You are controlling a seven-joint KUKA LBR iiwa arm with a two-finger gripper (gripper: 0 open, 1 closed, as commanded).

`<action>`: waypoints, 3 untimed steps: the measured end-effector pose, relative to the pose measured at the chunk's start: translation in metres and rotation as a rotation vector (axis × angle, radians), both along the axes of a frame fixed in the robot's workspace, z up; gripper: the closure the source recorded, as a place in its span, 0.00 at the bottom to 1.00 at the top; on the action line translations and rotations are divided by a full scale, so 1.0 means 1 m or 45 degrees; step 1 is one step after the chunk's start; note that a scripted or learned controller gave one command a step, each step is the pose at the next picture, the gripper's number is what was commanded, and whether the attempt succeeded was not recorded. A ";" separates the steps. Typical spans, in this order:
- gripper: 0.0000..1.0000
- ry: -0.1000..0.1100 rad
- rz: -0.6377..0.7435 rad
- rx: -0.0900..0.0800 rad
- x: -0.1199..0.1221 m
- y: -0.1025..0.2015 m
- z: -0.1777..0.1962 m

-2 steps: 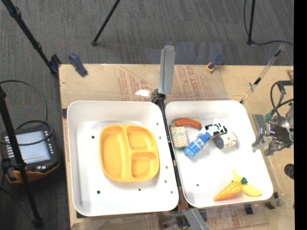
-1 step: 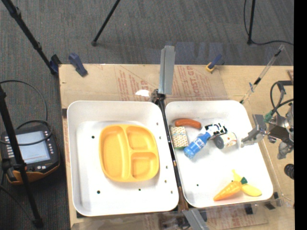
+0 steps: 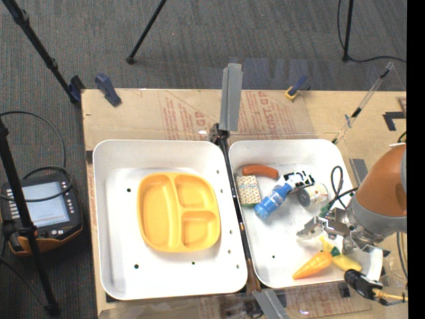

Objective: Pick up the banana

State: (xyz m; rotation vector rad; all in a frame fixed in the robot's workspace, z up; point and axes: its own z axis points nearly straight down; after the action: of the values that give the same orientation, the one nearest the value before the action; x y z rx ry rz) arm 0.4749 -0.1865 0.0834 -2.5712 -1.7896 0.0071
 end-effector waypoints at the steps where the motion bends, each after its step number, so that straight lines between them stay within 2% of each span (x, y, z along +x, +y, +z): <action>1: 0.00 0.007 -0.090 0.011 0.010 -0.004 -0.001; 2: 0.00 0.001 0.018 0.014 0.002 -0.007 0.000; 3: 1.00 0.010 0.014 0.012 0.001 -0.009 0.006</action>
State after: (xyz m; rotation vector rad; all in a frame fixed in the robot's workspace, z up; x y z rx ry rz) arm 0.4760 -0.1954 0.0889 -2.5509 -1.7967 0.0087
